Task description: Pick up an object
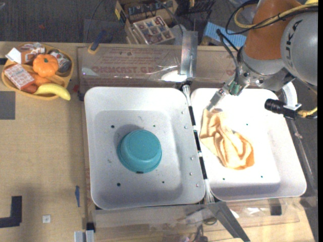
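The gripper (216, 100), finger state indeterminate, hangs just beyond the crumpled orange cloth (227, 142) at its eleven o'clock corner in the right bin (287, 170), seemingly positioned for grasping.

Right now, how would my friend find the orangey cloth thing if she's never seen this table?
Look at the two white bins side by side and pick the right bin. The crumpled cloth lies in it near the left wall, orange and cream, soft and wrinkly. The other bin's thing is a round teal bowl, hard and smooth.
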`<action>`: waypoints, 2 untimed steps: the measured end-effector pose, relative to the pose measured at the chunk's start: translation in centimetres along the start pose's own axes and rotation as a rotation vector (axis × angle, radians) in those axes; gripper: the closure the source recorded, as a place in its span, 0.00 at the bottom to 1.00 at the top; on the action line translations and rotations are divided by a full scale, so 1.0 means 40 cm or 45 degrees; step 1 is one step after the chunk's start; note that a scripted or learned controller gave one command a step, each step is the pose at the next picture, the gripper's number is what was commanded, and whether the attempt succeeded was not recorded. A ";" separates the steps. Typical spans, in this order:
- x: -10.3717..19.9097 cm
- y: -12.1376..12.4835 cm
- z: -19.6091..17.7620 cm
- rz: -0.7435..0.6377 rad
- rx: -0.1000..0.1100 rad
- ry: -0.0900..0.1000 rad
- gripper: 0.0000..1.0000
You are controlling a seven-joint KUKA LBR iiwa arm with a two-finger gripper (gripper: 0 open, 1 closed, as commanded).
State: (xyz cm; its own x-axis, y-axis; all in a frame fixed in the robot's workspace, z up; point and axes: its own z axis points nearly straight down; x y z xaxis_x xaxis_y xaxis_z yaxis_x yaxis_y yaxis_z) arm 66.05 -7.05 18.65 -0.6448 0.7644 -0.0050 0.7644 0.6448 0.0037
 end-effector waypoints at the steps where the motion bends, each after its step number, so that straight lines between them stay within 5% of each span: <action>1: -0.004 -0.106 0.215 0.024 0.002 0.002 0.00; 2: -0.006 -0.102 0.187 0.023 -0.002 -0.004 1.00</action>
